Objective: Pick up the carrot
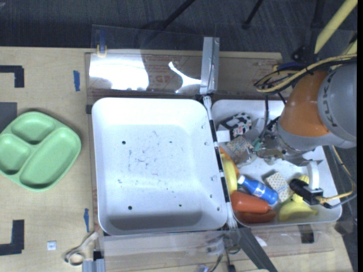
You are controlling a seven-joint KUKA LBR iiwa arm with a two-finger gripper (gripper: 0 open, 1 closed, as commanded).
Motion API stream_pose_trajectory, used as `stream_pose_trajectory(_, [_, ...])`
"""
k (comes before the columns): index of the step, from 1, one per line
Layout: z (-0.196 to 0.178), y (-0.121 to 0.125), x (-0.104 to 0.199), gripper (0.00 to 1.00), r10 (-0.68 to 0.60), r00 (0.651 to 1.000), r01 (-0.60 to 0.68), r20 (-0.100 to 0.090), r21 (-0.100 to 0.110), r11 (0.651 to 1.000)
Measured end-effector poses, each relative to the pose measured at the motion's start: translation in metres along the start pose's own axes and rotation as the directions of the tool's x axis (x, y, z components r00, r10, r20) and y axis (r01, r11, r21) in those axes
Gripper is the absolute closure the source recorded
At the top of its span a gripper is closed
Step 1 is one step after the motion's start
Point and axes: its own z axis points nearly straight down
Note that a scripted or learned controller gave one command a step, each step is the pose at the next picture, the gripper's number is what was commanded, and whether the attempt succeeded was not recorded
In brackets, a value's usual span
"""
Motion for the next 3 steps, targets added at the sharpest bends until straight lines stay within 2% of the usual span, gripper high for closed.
stream_pose_trajectory(1, [-0.010, 0.001, 0.000, 1.00, 0.001, 1.000, -0.001, -0.001, -0.003, 1.000])
stream_pose_trajectory(2, [0.000, 0.026, -0.011, 1.00, 0.388, 0.922, -0.388, 0.000, 0.005, 0.922])
stream_pose_trajectory(3, [-0.001, -0.038, -0.008, 1.00, 0.706, 0.708, -0.706, 0.000, 0.002, 0.708])
